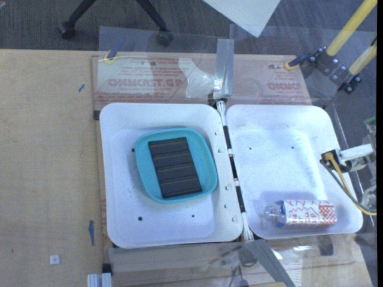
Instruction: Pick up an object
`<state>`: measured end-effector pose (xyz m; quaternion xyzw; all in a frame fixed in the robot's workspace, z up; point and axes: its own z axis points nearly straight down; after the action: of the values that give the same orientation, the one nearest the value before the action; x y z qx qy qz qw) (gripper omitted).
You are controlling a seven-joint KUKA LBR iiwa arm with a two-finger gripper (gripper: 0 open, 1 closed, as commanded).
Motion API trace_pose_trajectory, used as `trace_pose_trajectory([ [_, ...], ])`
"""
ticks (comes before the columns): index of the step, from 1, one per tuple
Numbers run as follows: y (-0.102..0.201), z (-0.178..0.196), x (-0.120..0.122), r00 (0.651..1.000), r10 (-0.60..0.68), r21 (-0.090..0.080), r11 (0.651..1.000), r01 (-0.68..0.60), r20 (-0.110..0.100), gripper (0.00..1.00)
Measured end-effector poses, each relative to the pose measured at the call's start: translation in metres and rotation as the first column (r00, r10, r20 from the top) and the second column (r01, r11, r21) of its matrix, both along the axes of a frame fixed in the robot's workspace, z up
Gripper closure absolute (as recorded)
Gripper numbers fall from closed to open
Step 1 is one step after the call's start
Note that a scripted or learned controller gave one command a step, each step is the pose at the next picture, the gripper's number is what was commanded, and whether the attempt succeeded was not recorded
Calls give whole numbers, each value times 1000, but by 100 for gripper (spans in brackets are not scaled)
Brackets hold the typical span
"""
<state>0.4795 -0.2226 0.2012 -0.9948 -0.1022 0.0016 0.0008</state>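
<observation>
A small plastic bottle (301, 213) with a red-and-white patterned label lies on its side near the front edge of the right bin (281, 136), its clear cap end pointing left. In the left bin (119, 220) sits a teal rounded-square dish (175, 165), tilted slightly. A dark grey ridged block (174, 167) lies inside the dish.
A white fitting with a yellow cable (346, 158) juts over the right bin's right rim. A metal bracket (222, 70) stands behind the seam between the bins. Yellow struts (353, 23) are at the back right, and bare wooden bench (42, 160) lies to the left.
</observation>
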Motion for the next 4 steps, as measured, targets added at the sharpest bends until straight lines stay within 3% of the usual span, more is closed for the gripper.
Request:
trace_pose_trajectory([
  [1,46,-70,8,997,68,-12,998,-68,32,0],
  [2,45,-60,7,997,69,-15,998,-69,28,100],
  [3,111,15,26,993,117,0,993,-117,0,100],
  [4,111,15,26,993,117,0,993,-117,0,0],
])
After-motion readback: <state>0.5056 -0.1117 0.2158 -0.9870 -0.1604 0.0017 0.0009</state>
